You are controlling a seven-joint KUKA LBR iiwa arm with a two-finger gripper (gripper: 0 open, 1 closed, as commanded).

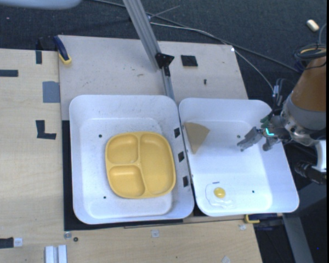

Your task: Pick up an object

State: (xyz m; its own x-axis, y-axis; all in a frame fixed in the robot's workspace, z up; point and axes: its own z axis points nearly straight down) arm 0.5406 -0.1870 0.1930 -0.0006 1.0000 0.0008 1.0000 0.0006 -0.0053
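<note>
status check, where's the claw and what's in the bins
Claw over right bin, holding nothing. Fried egg near front, tan wedge at left wall. Yellow tray in left bin. Nothing blocking.

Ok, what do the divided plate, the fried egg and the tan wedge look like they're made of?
Divided plate: likely moulded plastic, one even yellow, soft sheen, rounded compartment ridges.
Fried egg: probably a plastic or rubber toy, flat glossy white with a solid yellow yolk.
Tan wedge: matte, flat, sharp-edged; could be cardboard, foam or a toy food slice, too small to tell.
</note>
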